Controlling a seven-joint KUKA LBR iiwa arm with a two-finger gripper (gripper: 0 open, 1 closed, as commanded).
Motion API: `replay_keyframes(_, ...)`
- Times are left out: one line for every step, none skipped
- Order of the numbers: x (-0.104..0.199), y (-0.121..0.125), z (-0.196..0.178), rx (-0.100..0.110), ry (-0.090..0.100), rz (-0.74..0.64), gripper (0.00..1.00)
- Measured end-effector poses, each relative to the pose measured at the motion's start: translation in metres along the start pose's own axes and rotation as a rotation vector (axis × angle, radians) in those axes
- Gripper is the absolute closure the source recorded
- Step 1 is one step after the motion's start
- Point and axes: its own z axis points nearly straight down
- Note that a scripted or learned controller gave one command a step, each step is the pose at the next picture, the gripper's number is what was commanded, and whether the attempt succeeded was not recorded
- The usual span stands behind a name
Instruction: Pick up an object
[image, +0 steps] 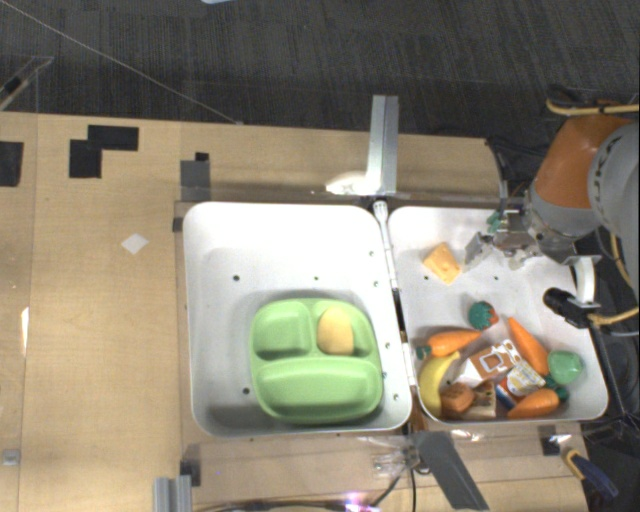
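Gripper (492, 240) hovers with fingers spread wide, holding nothing, just beside the cheese wedge (442, 264).

A pale wooden bench (90, 330) carries two shallow white bins set side by side and touching along their inner walls, the left bin (215, 300) lying toward the bench's middle and the right bin (420, 228) at its right end. Black patches (100, 148) mark the bench near its far left corner, with a small pale square (134, 242) just nearer. A grey metal post (383, 145) stands at the far edge where the bins meet.
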Motion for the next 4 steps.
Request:
replay_keyframes(0.015, -0.073, 0.007, -0.007, 0.0, -0.091, 0.0)
replay_keyframes(0.022, -0.091, 0.006, -0.014, -0.004, -0.123, 0.0)
replay_keyframes(0.024, -0.089, -0.006, -0.019, -0.001, -0.126, 1.0)
replay_keyframes(0.044, -0.112, 0.004, -0.021, -0.008, -0.047, 1.0)
